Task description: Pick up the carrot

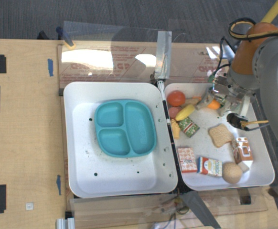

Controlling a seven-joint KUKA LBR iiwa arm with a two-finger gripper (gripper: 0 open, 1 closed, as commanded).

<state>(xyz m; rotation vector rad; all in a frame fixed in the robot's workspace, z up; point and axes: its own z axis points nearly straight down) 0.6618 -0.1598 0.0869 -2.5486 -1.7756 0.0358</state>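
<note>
**Carrot (214, 105) right beside the gripper (219, 97), far end of the right bin (265, 168)**

From my seat I read the small orange shape in the far part of the right bin as the carrot. It sits at the gripper's lower left edge in the camera view, touching it or as good as touching. From the gripper, then, the carrot lies a shade toward the divider between the bins and a shade nearer the camera. The gripper hangs low over that far stretch of the bin, with the arm reaching in from the right.

I see just a short orange stub. The gripper body seems to cover the rest, so I cannot call the carrot's long axis. I also cannot tell whether the gripper is apart, together or clamped on anything. Nothing shows the carrot inside its grasp, so I do not count it as held.

A banana (186, 111) lies near the carrot's left, and a tomato (176, 98) sits beyond it against the divider. The toast (220, 135) is nearer the camera and well apart.

My judgement is that the coming move turns on that small leftward offset. I would want the gripper centred over the orange stub before any squeeze. The banana looks just far enough off not to be knocked.
</note>
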